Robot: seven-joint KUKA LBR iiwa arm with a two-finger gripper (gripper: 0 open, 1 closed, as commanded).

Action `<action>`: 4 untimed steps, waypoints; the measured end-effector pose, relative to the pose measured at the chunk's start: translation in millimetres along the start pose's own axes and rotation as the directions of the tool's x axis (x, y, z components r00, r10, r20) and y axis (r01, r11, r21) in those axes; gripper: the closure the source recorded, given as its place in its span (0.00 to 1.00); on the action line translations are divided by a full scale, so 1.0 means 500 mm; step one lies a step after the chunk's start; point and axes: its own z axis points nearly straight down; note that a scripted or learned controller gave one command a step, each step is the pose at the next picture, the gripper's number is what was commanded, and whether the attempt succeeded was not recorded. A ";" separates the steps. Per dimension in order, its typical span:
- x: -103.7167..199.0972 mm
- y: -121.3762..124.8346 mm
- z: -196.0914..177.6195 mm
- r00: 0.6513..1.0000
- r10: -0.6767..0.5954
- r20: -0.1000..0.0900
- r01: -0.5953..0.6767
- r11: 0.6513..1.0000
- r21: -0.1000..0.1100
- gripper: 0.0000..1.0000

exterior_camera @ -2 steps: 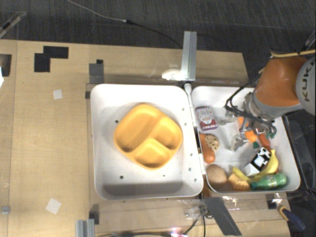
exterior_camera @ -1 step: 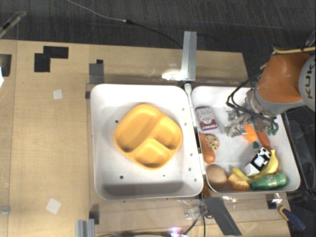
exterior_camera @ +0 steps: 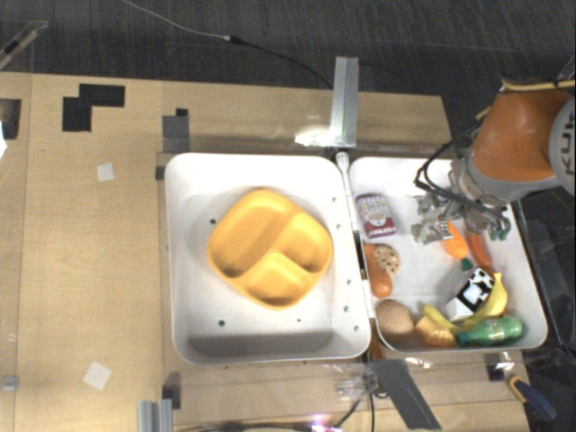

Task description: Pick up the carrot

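While the gripper (exterior_camera: 447,228) hangs low over the right bin (exterior_camera: 409,174), we find the carrot (exterior_camera: 475,247) lying just beside it, toward the bin's right wall, its orange body slanting down toward the black-and-white block (exterior_camera: 474,288). Whether the claw is released or clenched we cannot tell; the metal parts blur together under the orange band of the wrist.

We judge the main risk to be a miss to one side: the gripper sits left of the carrot's thick end, so a closing here may catch only the tip or nothing. A push could also roll the carrot against the wall or down onto the block and the banana (exterior_camera: 490,302). The green vegetable (exterior_camera: 490,331) and the other food pieces crowd the bin's near corner, so a dragged carrot would jam there.

Open room lies in the middle of the right bin, between the small packet (exterior_camera: 374,214) and the carrot. The right wall is close, leaving little space for a finger on that side. The left bin (exterior_camera: 193,331) holds a yellow divided tray (exterior_camera: 270,246), well apart.
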 end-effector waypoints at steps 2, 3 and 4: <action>0.000 -0.061 0.041 0.999 -0.047 -0.023 0.047 0.999 -0.006 0.00; -0.012 -0.004 0.055 0.999 -0.026 -0.020 0.026 1.000 -0.006 0.00; -0.020 -0.005 0.027 1.000 -0.029 -0.011 0.028 1.000 -0.003 1.00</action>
